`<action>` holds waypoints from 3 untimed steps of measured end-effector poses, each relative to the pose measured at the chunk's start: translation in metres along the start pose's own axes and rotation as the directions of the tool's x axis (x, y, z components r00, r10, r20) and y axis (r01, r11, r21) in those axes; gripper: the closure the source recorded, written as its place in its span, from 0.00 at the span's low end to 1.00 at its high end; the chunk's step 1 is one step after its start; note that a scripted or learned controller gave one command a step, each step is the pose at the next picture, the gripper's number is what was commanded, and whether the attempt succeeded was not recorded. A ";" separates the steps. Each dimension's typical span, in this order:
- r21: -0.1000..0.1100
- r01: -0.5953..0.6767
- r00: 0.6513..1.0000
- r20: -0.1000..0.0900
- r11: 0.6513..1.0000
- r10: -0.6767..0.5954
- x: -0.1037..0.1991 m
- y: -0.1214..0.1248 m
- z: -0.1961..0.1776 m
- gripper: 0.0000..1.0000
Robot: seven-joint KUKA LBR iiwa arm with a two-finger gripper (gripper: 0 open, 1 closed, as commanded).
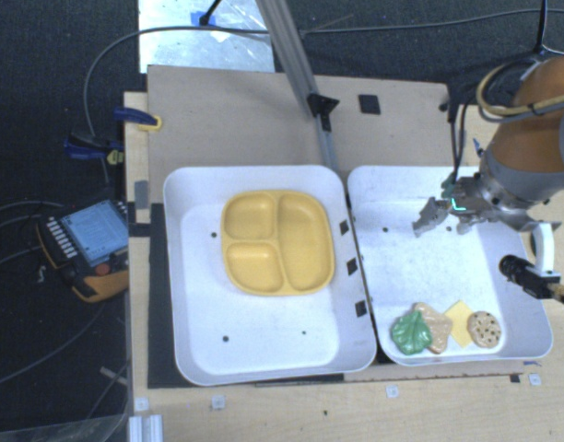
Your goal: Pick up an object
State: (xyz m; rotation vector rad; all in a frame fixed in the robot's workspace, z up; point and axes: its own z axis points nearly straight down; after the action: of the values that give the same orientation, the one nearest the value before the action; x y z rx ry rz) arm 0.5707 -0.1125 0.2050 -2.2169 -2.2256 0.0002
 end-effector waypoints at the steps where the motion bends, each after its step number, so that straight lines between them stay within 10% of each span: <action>1: -0.001 0.000 1.000 0.000 1.000 0.000 0.000 0.000 -0.001 0.00; 3: 0.003 -0.003 1.000 -0.001 1.000 0.003 0.005 0.000 0.114 0.00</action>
State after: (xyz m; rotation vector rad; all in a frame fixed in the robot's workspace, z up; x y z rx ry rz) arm 0.5707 -0.1077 0.0909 -2.2186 -2.2202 0.0029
